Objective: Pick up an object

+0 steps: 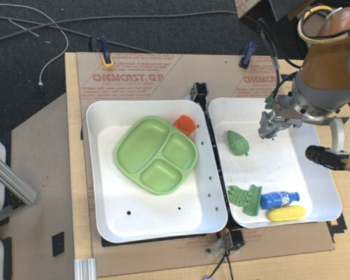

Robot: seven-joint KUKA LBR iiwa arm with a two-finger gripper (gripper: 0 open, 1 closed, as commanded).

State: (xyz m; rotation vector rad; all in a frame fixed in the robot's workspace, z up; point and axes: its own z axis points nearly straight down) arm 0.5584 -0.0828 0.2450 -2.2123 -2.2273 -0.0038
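My gripper (269,128) hangs over the back part of the right bin (315,156), reaching in from the right. A small green bumpy object (238,143) lies just to its left on the bin floor, apart from the gripper. Along the bin's front edge lie a green flat toy (245,198), a blue bottle (278,199) and a yellow corn-like piece (287,213). Nothing shows between the gripper's tips.
The left bin (105,174) holds a green divided plate (156,154) with a small orange object (185,124) at its back right rim. A black clamp (199,91) sits between the bins at the back. Cardboard (134,74) underlies both bins.
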